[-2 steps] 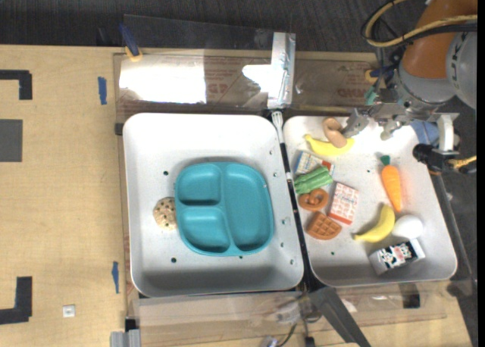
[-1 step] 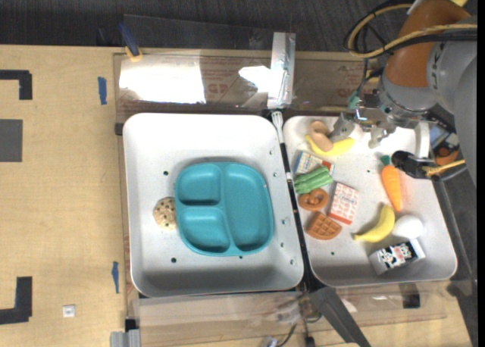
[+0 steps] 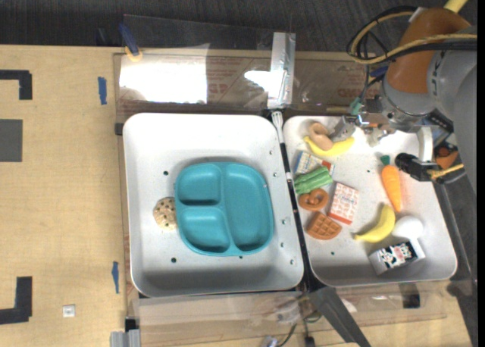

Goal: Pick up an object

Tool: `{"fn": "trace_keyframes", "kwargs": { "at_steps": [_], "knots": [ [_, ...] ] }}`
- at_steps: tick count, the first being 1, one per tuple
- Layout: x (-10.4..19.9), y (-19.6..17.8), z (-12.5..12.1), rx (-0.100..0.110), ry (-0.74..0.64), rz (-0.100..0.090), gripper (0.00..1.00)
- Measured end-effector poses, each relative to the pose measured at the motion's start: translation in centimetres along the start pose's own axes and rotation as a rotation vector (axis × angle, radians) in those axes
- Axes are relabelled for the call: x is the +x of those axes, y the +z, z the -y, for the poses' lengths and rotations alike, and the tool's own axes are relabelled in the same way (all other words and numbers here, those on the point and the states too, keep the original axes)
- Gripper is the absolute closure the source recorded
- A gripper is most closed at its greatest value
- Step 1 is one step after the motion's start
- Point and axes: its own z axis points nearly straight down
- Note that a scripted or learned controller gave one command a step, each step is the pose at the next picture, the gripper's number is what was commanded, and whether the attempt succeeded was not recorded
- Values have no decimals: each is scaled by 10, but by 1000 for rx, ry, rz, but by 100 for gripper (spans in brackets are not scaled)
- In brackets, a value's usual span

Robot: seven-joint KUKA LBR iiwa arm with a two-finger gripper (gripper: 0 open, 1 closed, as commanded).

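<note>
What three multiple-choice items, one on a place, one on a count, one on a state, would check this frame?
1. Where does the cookie lie?
A. In the left bin, beside the teal tray
B. Inside a tray compartment
C. In the right bin

2. How many bananas are in the right bin?
A. None
B. Two
C. Four

3. How does the milk carton rest?
A. Standing upright on the tray
B. Hanging from the arm
C. Lying on its side by the right bin's near edge

Answers:
1 A, the cookie sits on the bin floor against the tray's left side.
2 B, one banana is at the far end, another is near the carton.
3 C, its printed side faces up on the bin floor.
</note>
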Motion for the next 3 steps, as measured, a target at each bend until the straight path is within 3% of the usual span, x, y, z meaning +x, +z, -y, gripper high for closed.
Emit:
{"fn": "trace_keyframes", "kwargs": {
  "at_steps": [1, 2, 3],
  "knots": [
    [-54, -1, 18, -13, -31, 2, 0],
    [-52, 16, 96, 18, -38, -6, 0],
    [-55, 5, 95, 12, -35, 2, 100]
  ]
}}
